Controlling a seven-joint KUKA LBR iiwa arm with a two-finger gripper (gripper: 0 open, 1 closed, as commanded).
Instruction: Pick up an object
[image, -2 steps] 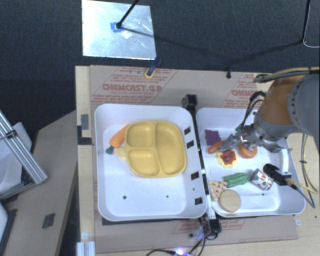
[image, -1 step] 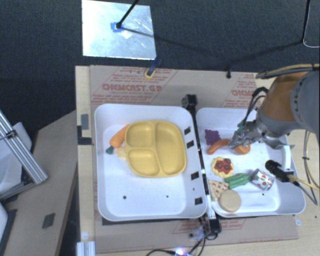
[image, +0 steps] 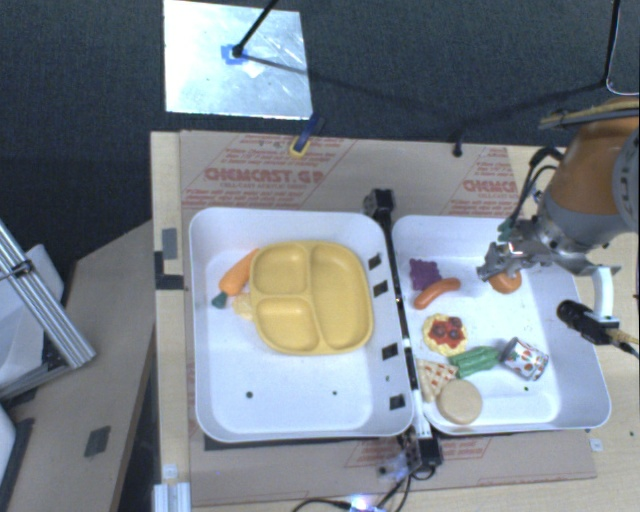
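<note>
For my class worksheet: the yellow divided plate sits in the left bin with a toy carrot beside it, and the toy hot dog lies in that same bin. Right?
Not quite. The camera view shows the toy hot dog in the right bin, not the left bin. The yellow divided plate and toy carrot are as stated.

Two white bins sit on a tan tabletop printed with red lettering. In the left bin, a yellow divided plate and an orange carrot with a green tip. In the right bin, purple grapes, an orange-red sausage, a yellow pizza dotted red, a green pickle, a beige cookie — and an orange piece beside the grey hand. The arm wears an orange band.
</note>
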